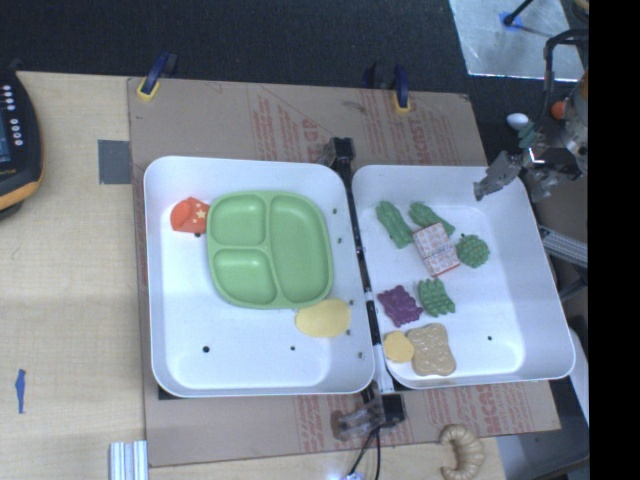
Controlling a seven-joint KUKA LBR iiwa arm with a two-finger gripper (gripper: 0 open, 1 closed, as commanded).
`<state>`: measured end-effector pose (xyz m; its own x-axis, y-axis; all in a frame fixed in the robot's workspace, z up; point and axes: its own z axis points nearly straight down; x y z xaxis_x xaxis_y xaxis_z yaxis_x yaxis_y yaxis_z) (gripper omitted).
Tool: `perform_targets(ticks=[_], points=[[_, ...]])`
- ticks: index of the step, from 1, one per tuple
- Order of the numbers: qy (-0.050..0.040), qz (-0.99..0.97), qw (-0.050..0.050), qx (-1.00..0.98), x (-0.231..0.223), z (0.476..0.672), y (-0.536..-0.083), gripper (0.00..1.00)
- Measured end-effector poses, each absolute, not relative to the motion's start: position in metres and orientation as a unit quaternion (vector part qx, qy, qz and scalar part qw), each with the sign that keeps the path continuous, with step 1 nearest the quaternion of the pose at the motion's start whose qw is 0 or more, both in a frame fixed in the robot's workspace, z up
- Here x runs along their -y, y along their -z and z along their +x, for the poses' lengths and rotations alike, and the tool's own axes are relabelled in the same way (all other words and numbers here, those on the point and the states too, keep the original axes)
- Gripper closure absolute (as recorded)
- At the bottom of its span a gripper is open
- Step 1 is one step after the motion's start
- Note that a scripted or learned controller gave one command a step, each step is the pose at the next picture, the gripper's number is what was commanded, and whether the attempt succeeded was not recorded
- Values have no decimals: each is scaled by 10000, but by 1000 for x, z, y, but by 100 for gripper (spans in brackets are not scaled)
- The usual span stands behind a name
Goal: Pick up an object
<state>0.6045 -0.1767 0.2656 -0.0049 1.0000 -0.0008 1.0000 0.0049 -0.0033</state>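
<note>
I cannot tell from the camera view whether the gripper (497, 179) has its jaws spread or closed; it reads only as a dark grey tip at the top right corner of the right bin (520, 268), above the rim, with nothing seen in it. No object is picked yet. Candidates all lie in the left half of that bin: two green pieces (408, 220) near the top, a pink-and-white packet (434, 247) touching a round green piece (472, 251), a purple cluster (400, 305) beside another green piece (436, 296), and a tan slice (432, 349) with a yellow disc (398, 346) at the bottom left corner. I judge the round green piece the best target: nearest to the tip, with free floor on its right side. Approach from the right, descend straight, and avoid nudging the packet. The left bin (170, 298) holds a green divided plate (271, 249), a red piece (188, 215) and a yellow piece (323, 318); I'd leave those.
</note>
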Motion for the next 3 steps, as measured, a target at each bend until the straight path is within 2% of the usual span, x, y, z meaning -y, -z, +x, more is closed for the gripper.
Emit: perform_targets(ticks=[1,2,3], points=[[-47,-7032,80,7109,107,596,-91,0],[-32,-7057,30,7084,119,560,-91,0],[13,-7042,-11,7100,94,630,-93,0]])
